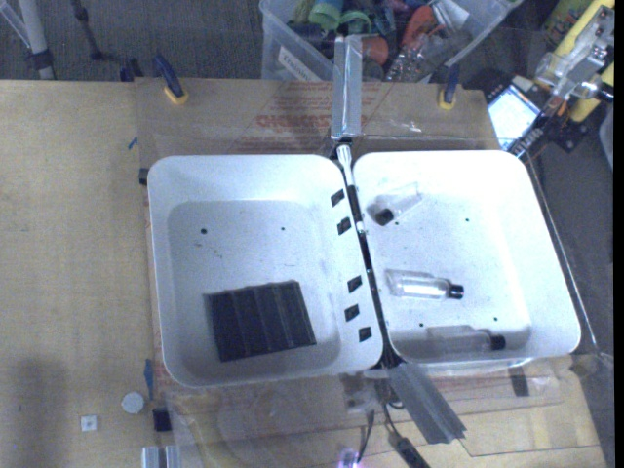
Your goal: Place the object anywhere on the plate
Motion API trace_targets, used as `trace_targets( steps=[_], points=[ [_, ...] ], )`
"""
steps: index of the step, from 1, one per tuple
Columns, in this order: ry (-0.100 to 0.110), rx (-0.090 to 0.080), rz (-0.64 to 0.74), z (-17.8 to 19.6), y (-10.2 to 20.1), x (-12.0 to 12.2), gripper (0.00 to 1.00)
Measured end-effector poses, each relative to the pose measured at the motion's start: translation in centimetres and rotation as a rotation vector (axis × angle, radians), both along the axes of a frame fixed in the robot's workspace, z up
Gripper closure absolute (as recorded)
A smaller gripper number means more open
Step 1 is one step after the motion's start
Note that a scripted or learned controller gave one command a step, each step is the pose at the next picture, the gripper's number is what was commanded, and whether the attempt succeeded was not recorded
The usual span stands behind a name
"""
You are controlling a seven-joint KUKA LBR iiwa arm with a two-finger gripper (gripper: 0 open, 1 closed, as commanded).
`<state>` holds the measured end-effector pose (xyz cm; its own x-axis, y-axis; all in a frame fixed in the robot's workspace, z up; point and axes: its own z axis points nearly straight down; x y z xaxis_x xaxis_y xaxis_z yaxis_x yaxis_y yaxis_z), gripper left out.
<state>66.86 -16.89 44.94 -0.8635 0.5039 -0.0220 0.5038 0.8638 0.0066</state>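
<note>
Camera view is showing three clear vials lying in the right bin (546,261): at 11 o'clock (395,205), centre (424,286) and 6 o'clock (466,338). The dark ridged plate (259,320) is sitting in the left bin (175,203). Tool state: I cannot tell. Picking the centre vial across its width looks safest.

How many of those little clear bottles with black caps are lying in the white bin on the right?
3. One bottle lies near the bin's top left, a second bottle near the middle, and a third bottle against the near wall. Being see-through, another could escape notice.
</note>
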Motion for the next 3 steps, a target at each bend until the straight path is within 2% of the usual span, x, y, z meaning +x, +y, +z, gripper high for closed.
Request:
trace_targets(
  steps=[2,3],
  points=[
    [-0.022,-0.004,0.0,2.5,0.0,0.2,1.0],
    [0.02,-0.002,0.646,-1.3,-2.8,-8.9,1.0]
  ],
)
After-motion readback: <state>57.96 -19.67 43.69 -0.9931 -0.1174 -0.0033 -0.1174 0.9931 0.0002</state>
